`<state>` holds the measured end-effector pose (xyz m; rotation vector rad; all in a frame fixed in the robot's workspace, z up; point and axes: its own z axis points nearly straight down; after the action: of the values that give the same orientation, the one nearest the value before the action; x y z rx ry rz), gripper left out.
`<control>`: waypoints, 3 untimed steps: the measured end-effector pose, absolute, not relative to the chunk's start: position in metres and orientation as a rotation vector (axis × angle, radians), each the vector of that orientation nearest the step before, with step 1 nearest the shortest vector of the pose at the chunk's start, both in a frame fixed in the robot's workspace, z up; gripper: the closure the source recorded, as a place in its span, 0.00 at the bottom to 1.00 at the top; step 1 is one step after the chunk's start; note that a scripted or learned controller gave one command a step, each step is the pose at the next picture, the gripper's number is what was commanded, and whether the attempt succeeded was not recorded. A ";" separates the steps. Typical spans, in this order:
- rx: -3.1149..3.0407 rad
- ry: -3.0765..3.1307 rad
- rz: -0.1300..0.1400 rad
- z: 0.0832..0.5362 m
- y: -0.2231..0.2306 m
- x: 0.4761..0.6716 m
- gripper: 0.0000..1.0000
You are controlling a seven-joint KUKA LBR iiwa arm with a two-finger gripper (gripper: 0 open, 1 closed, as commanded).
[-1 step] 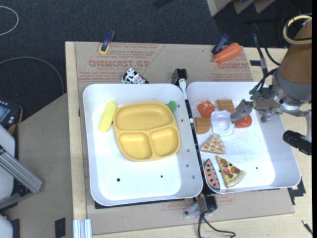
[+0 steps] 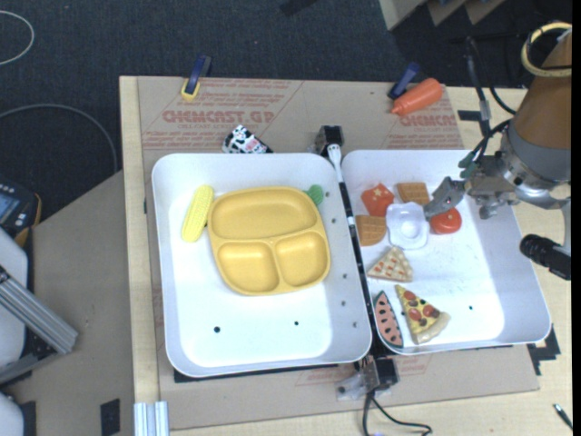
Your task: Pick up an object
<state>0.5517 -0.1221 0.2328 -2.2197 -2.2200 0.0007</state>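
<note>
Pizza slice (image 2: pixel 422 315), lower right, looks light, rigid, graspable by its edges; end effector (image 2: pixel 447 203) state unclear.

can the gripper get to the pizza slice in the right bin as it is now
Probably yes. The pizza slice lies flat near the front of the right bin, nothing on top, with bare floor between it and the gripper.

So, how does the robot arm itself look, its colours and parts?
The arm is grey and rounded, with an orange band above the wrist. Thin dark cables run beside it. Its hand is grey metal.
</note>
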 end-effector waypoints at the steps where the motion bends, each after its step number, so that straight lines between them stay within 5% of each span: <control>1: -2.217 -2.216 0.005 0.189 -0.123 0.547 0.00; 3: -2.217 -2.217 0.005 0.103 -0.125 0.546 0.00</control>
<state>0.5459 -0.1250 0.1030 -2.2169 -2.2166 0.0051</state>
